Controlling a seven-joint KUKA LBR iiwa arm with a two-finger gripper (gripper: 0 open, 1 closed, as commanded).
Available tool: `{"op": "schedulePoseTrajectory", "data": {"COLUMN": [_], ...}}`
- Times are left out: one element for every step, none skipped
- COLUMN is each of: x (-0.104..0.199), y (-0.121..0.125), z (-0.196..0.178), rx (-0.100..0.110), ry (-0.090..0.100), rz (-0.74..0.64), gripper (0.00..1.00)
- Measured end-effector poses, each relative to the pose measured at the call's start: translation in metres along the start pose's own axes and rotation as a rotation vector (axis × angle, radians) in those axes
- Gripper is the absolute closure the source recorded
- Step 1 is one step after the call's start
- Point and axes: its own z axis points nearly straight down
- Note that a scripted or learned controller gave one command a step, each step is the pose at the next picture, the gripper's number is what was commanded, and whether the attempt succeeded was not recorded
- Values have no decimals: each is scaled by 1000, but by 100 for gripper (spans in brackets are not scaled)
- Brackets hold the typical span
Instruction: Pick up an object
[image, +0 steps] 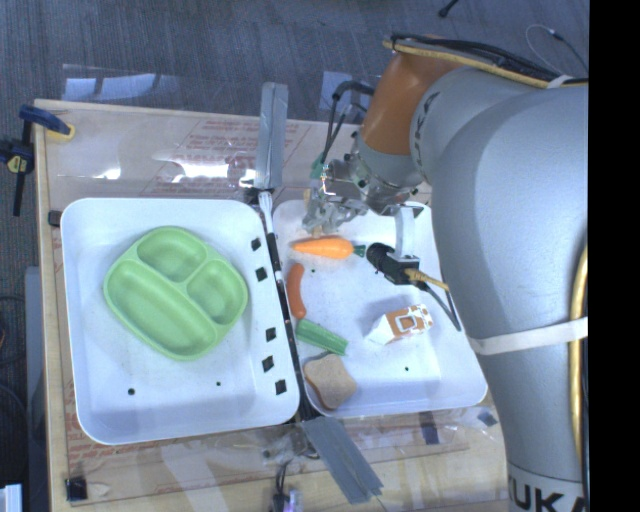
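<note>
- The gripper (328, 212) hangs at the far end of the right bin (455, 385), just above the carrot (322, 248); whether it is open or closed, I cannot tell.
- The carrot lies loose on the bin floor, nothing gripped, so this looks like the approach step.
- Next likely calls for lowering squarely over the carrot before closing.
- A sausage (296, 289), a green piece (322, 337) and bread (330, 380) lie nearer.

Glossy green plastic plate (176, 292), smooth white bins (85, 240)

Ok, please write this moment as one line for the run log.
stage: reaching | gripper: over right bin, far end, just above carrot | held: nothing seen | left bin: green divided plate
</note>
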Motion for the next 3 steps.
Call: {"op": "schedulePoseTrajectory", "data": {"x": [0,-47,-25], "y": [0,-16,1], "z": [0,92,92], "rx": [1,2,18], "ry": [0,1,-7], "rz": [-1,-125,-189], "gripper": [0,0,0]}}
